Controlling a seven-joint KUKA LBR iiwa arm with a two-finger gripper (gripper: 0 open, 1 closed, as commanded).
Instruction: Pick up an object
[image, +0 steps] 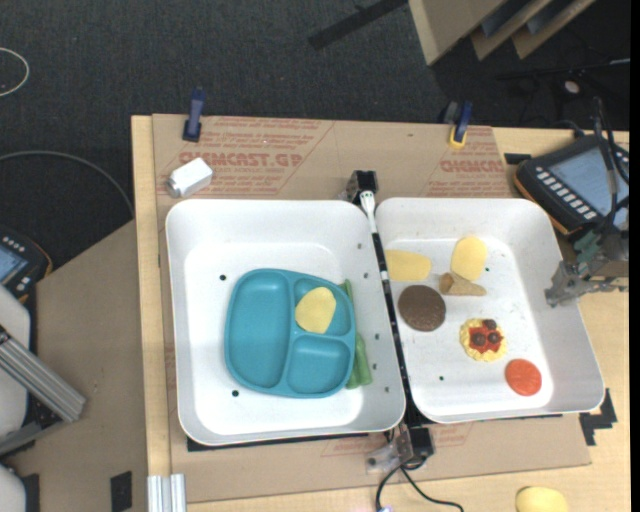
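The right bin (535, 225) holds several toy foods: a pale yellow wedge (408, 266), a rounded yellow piece (468, 257), a small tan piece (460, 286), a brown disc (421, 308), a yellow tart with red berries (484, 339) and an orange-red ball (522, 377). In the left bin (190, 300) lies a blue divided plate (285, 335) with a yellow slice (316, 310) on it. My gripper (560, 290) is low at the right bin's right rim, apart from all the foods, with nothing seen in it.
A green strip (357, 352) pokes out under the plate's right edge. A white block (190, 178) lies on the cardboard behind the left bin. A pendant with a screen (575, 185) sits at the back right. A yellow object (540, 498) lies off the bench's front right.
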